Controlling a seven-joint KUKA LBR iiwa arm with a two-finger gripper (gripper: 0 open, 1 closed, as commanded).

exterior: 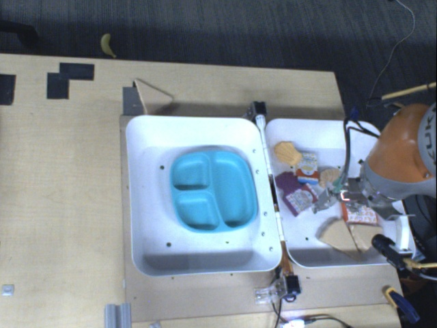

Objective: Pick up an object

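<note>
Over the right bin [307,132], pincer [332,198] sits low among the clutter, arm [404,152] reaching in from the right. Can't tell its state: tips blur into the items. Objects are all in this bin: tan piece [287,152] near the top-left, purple packet [295,195] just left of the pincer, red-white packet [360,214] just right of it, beige piece [336,235] below. Left bin [140,183] holds 1 blue tray [213,190] with 3 compartments. Both bins rest on the surface [61,203].
</note>
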